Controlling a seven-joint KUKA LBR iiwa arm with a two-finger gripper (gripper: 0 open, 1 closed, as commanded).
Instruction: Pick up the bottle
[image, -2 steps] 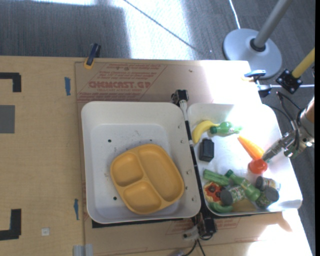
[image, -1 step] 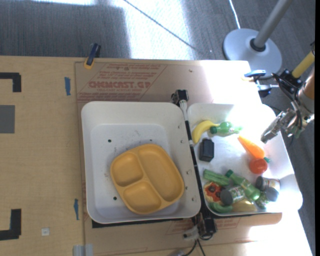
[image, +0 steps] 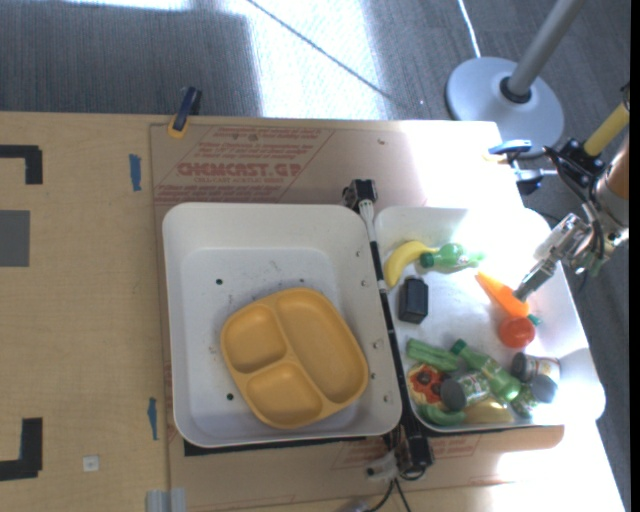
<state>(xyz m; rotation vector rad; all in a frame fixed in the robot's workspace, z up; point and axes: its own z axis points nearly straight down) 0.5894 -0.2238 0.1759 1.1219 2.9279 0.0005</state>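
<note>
A tan surface (image: 80, 330) spans most of the camera view, overlaid by a cardboard sheet (image: 260, 165) printed with red lettering. Black tape marks (image: 25, 165) and short blue tape strips (image: 134, 172) dot its left part. Beyond the far edge lies grey carpet (image: 110, 55), crossed by a bright patch of light. A round grey stand base (image: 495, 90) with a slanting pole sits on the floor at upper right.

It looked like a robotics lab: two white bins (image: 190, 300) sat on a cardboard-covered bench (image: 80, 300) marked with blue tape (image: 135, 172), and a grey stand base (image: 495, 88) stood on carpet at the far right.
</note>
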